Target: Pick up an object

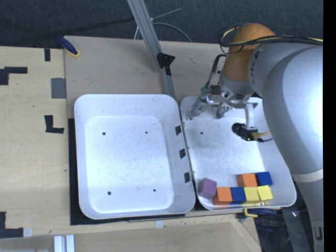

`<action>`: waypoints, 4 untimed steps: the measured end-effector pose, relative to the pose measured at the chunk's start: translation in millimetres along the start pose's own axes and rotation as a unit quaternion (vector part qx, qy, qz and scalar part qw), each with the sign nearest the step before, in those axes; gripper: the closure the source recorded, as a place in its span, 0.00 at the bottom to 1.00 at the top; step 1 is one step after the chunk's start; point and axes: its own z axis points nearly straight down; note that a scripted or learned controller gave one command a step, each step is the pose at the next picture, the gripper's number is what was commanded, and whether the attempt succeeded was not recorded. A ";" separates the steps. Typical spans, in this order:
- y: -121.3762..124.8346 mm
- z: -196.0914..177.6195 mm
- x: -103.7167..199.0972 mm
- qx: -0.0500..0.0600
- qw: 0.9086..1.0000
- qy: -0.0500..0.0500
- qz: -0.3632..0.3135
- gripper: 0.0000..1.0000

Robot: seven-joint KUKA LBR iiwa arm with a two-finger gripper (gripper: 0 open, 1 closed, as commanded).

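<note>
Several small blocks lie along the near edge of the right bin (231, 156): a purple block (208, 187), an orange block (224, 194), a blue block (238, 194) and yellow blocks (257, 193), with another orange block (246, 180) and blue block (263, 178) behind them. My gripper (207, 111) hangs over the far left corner of the right bin, well away from the blocks. Its fingers stand open with nothing between them.
The left bin (126, 156) sits beside the right one, the two rims touching. A grey metal rod (149, 35) slants across the bench from the top down to the bins' far edge. The arm's bulky grey body (294, 104) overhangs the right bin's right side.
</note>
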 end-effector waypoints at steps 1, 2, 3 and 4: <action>-53.1 -104.1 36.4 -0.013 1.000 0.004 -0.002 0.00; -35.2 -99.0 65.8 -0.011 1.000 0.004 -0.003 0.00; -27.8 -99.5 108.0 -0.011 1.000 0.005 -0.003 0.00; -46.0 -99.3 131.3 -0.009 1.000 0.004 -0.002 0.00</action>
